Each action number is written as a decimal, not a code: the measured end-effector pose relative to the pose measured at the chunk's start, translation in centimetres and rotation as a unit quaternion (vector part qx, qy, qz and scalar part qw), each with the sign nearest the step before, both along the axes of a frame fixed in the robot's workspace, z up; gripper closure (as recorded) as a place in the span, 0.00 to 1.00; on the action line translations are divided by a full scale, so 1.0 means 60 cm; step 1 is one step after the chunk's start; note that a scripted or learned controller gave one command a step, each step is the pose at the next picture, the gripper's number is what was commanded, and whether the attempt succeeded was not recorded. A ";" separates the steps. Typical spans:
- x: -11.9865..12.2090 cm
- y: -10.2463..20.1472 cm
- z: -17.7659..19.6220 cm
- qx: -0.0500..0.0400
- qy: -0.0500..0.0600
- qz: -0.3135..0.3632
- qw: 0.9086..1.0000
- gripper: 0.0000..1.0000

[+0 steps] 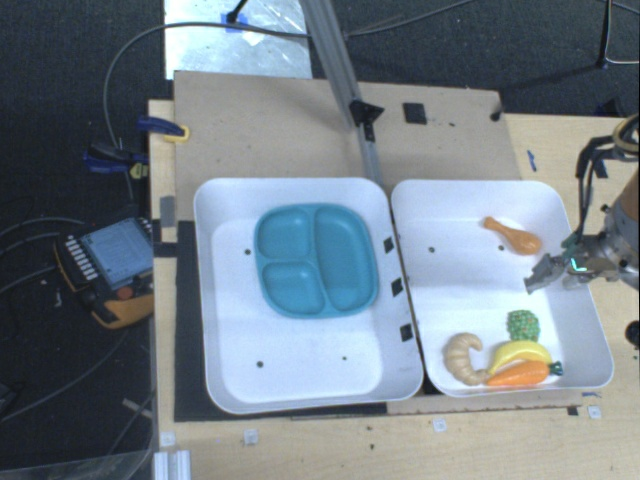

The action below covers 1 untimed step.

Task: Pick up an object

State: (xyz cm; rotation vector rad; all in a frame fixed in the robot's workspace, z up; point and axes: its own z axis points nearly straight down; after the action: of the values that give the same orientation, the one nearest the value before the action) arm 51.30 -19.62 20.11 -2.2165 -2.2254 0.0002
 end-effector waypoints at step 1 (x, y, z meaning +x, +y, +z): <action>0.001 0.000 0.001 0.000 -0.001 0.000 1.000 0.00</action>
State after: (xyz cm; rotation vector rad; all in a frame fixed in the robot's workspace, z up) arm 51.36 -19.63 20.18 -2.2173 -2.2271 -0.0013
